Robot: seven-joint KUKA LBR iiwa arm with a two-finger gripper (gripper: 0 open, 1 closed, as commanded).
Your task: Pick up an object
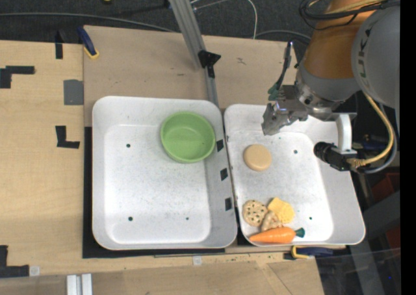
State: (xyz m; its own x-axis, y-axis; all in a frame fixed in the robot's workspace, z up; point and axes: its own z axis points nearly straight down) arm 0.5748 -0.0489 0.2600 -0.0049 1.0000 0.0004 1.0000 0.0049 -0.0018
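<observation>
Carrot (pixel 275 236), crackers (pixel 267 212) crowd the right bin (pixel 338 216); gripper (pixel 275 120), finger state indiscernible, above the tan puck (pixel 257 157): risk of sliding off its rounded top

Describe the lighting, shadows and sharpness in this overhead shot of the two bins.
Camera view: even, soft light with no strong glare on the white bins; the green bowl and the round biscuit cast only faint shadows. The toy carrot and the crackers look sharp, while the gripper is darker and slightly blurred, its details hard to read.
</observation>
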